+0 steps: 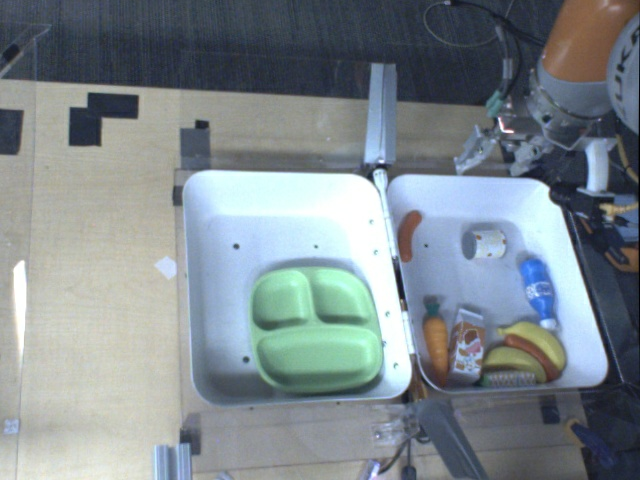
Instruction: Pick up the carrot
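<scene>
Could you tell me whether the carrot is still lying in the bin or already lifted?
In the bin: the carrot lies at the right bin's near-left corner.

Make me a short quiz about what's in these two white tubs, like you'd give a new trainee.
1. True or false: the carrot lies in the same bin as the green tray.
2. Which thing lies right beside the carrot? A) the blue bottle B) the small carton C) the sausage
3. Fill in: the hand is above the far edge of the ____ bin.

Key:
1. False; the carrot lies in the right bin, the tray in the left bin.
2. B, the small carton.
3. Right; it is well away from the carrot at the near edge.
</scene>
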{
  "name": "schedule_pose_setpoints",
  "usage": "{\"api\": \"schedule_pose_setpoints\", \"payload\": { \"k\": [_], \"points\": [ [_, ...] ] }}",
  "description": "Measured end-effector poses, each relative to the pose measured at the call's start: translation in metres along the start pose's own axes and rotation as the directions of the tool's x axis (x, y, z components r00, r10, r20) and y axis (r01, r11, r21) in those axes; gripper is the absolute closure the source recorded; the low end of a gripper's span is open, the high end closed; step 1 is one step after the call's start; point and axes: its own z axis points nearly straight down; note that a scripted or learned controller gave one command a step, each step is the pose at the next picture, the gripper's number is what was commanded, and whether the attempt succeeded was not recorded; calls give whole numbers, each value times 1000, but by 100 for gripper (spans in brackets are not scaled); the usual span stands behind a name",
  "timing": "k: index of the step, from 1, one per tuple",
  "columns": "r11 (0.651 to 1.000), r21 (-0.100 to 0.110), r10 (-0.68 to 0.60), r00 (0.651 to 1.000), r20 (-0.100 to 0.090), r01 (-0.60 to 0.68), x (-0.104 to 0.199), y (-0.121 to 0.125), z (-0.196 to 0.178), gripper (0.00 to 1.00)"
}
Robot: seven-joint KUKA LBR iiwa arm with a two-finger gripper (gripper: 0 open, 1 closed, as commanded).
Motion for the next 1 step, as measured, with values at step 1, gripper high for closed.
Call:
{"api": "schedule_pose_setpoints", "payload": {
  "k": [1],
  "points": [
    [1000, -19, -19, 1000, 4, 19, 5, -59, 131, 0]
  ]
}}
